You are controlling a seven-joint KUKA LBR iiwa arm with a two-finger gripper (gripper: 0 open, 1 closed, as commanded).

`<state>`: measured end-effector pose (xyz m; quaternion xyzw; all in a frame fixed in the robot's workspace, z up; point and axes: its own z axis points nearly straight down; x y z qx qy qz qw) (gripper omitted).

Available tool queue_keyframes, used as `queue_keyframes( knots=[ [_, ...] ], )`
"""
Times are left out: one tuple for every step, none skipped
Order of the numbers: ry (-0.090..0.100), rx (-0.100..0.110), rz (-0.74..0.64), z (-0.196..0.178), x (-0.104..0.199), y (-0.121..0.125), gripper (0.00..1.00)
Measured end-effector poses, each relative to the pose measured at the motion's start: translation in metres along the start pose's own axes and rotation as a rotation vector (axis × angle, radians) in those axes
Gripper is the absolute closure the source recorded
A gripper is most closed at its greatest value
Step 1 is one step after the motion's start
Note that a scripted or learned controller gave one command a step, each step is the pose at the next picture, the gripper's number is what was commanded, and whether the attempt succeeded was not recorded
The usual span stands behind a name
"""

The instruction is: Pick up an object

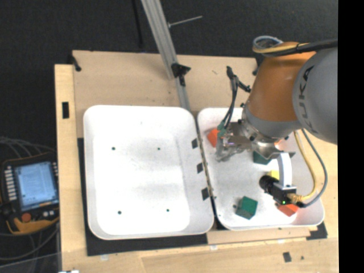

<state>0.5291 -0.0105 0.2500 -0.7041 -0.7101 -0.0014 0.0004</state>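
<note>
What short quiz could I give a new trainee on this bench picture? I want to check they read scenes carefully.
1. True or false: the small green block lies in the right-hand shallow white bin.
2. Which is nearer the grey arm's two-finger gripper: (a) the small orange block, (b) the green block?
3. Fill in: the handheld screen pendant sits at the view's ____ edge.

Key: 1 true; 2 a; 3 left.

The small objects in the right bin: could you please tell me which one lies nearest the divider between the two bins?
The orange block at the right bin's upper left, just beside the divider. The green block sits lower and farther in; the orange piece lies near the far right wall.
</note>
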Motion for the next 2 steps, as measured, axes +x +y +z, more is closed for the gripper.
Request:
queue_keyframes(
  knots=[
    [-0.001, 0.001, 0.0, 0.002, 0.056, 0.0, 1.0],
    [-0.002, 0.003, 0.003, 0.013, 0.099, -0.014, 1.0]
  ],
)
